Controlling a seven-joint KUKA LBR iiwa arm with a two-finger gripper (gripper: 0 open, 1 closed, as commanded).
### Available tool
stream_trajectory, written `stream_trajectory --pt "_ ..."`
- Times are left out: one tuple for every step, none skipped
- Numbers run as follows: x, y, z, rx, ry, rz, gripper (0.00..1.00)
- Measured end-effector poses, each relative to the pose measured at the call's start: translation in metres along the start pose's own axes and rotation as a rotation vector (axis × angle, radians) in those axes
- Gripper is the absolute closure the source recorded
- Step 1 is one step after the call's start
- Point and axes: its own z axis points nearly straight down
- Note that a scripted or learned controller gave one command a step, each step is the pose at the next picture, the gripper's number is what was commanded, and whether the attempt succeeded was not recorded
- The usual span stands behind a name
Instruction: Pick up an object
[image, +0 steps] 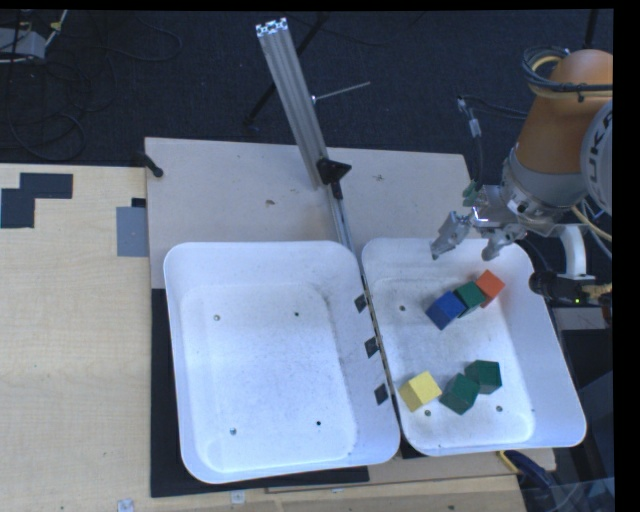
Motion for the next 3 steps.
stream_trajectory --pt "-0.040 -0.015 0.112 -0.006 -0.002 0.008 0.00" --pt "-0.002 0.019 0.121 -0.034 -0.008 0.005 0.00" --pt "-0.005 0.015 0.122 -0.027 -0.011 0.004 0.00"
